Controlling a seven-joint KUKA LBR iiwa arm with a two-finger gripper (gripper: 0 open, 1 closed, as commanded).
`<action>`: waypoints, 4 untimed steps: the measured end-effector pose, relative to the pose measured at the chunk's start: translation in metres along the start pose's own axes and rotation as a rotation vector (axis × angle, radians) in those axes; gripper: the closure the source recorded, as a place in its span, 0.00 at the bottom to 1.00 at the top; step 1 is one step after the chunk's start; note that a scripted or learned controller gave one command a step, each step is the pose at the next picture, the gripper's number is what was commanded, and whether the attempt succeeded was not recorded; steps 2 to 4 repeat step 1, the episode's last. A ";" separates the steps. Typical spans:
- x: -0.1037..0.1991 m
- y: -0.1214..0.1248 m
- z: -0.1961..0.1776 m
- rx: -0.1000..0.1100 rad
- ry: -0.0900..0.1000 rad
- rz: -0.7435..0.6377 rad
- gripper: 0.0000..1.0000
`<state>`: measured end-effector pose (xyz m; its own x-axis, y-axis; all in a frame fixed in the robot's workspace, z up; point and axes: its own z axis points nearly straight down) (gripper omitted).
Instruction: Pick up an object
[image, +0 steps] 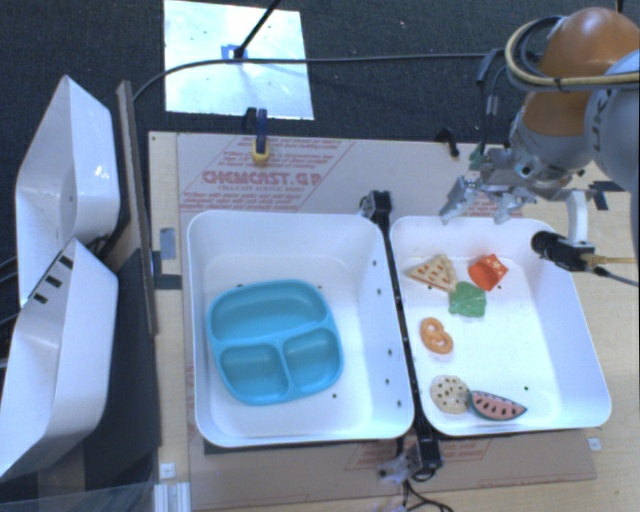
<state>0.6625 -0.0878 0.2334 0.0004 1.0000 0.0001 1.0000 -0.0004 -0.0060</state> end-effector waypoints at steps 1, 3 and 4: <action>0.000 0.001 -0.004 -0.007 0.000 -0.001 0.00; 0.000 0.001 -0.004 -0.007 0.000 -0.001 0.00; 0.000 0.001 -0.004 -0.007 0.000 -0.001 0.00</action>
